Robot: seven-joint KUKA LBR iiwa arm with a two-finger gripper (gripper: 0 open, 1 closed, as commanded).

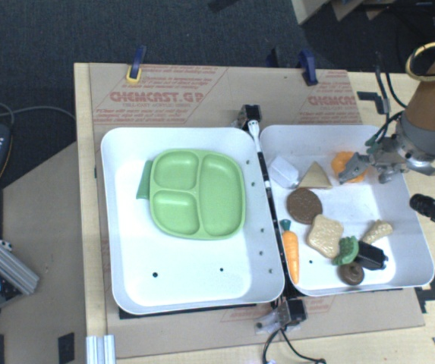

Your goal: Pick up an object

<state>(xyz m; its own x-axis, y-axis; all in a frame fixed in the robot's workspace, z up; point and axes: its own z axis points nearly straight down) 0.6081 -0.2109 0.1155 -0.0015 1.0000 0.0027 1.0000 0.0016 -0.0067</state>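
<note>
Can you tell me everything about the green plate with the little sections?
The green plate is pale green and looks like smooth plastic. It is a rounded square split by raised ridges into three sections: two small ones on the view's left and one long one on the right. A darker green tab sticks out along its left edge. It lies flat, right way up, in the upper middle of the left bin, resting on the white floor. No food is in it, and nothing else touches it.
</note>
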